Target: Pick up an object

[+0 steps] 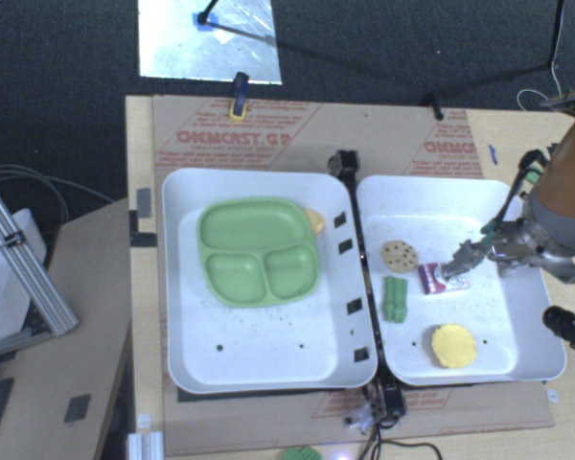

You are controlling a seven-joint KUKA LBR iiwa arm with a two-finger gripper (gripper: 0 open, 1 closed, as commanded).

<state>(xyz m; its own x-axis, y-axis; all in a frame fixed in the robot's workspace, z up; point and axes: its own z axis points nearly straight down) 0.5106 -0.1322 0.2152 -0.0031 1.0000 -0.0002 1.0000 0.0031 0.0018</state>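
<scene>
- Where your right bin [527, 353] sits, you see a cookie [399, 254], green block [395, 298] and yellow lump [453, 345].
- Your gripper [457, 264] touches the wrapper [433, 278] beside the cookie; its grip you can't tell.
- Left of it, your other bin [187, 353] holds a green tray [258, 251].

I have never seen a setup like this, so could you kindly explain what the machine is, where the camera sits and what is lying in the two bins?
One fixed camera looks down at a slant on a bench. The robot arm reaches in from the right, and its gripper is low over the right bin, at a small purple and white packet. Whether it grips the packet is unclear. That bin also has a cookie, a green piece and a yellow lump. The left bin has a green divided tray.
</scene>
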